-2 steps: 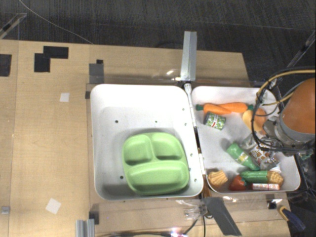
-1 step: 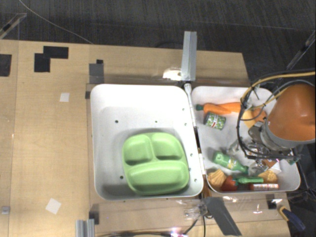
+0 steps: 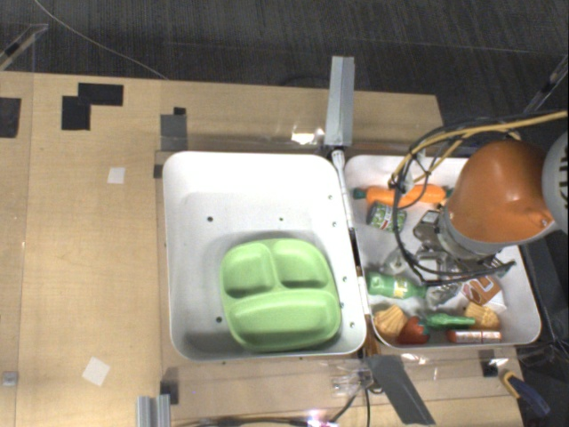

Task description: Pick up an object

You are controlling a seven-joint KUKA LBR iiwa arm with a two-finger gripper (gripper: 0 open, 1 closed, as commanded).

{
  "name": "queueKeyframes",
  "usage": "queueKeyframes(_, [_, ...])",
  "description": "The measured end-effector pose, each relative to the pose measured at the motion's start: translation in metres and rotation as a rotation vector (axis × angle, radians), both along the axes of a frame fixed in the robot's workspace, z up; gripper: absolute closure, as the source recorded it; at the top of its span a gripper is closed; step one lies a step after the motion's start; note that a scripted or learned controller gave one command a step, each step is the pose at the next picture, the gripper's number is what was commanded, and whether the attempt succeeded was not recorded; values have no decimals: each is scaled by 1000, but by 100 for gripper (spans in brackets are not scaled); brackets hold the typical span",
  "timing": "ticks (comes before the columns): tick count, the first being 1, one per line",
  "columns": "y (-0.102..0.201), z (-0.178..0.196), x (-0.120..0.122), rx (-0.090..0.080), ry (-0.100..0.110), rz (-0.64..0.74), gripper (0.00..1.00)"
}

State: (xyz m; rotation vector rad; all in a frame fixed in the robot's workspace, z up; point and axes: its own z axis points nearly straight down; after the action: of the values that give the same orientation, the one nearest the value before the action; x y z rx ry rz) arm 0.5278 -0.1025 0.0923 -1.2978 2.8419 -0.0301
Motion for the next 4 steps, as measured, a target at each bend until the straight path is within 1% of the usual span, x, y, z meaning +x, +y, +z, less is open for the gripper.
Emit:
queueKeyframes(1, [-8,-2,62,15,8,-204,0])
queueKeyframes(2, [-9,20,23,12,16,-25,0])
queueKeyframes(3, [3,-3,102,12,9,-73,0])
queueKeyframes(4, [12,-2,54,13,8,-60,0])
